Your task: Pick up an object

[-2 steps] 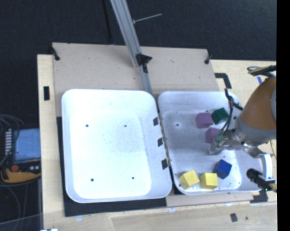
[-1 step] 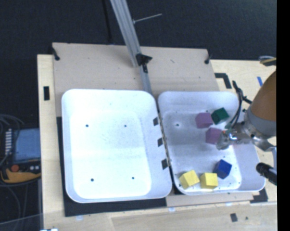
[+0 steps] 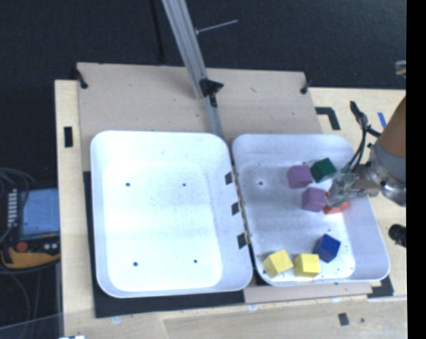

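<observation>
While two purple blocks (image 3: 306,188), a green block (image 3: 323,169), a blue block (image 3: 328,247) and two yellow blocks (image 3: 291,263) crowd the right bin (image 3: 269,161), the gripper (image 3: 338,198) reaches in low from the right beside a small red object (image 3: 335,207); I cannot tell how its jaws stand.

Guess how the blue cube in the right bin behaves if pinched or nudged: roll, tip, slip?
The blue cube looks like a small solid block with flat faces, so it should slide rather than roll. Probably rigid and light, judging by its shape. It sits apart from the two yellow cubes, leaving the gripper likely finger room.
</observation>
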`<action>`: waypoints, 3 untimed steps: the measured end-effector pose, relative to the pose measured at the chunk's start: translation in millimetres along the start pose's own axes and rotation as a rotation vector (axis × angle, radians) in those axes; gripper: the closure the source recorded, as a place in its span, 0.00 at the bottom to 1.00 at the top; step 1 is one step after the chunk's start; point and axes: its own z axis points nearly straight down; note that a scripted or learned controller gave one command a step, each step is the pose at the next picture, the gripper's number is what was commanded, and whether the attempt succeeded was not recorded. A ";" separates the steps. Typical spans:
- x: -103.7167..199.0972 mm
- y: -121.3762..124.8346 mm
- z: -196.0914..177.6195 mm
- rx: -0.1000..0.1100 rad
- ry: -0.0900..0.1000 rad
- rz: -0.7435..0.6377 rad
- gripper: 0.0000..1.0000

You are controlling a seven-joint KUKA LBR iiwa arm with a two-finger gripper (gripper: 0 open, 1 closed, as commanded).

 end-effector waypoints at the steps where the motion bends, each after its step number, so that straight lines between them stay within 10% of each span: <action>1: -1.8 1.6 -39.3 0.001 0.000 -0.001 1.00; 3: 104.6 3.9 -40.5 0.006 0.005 -0.006 1.00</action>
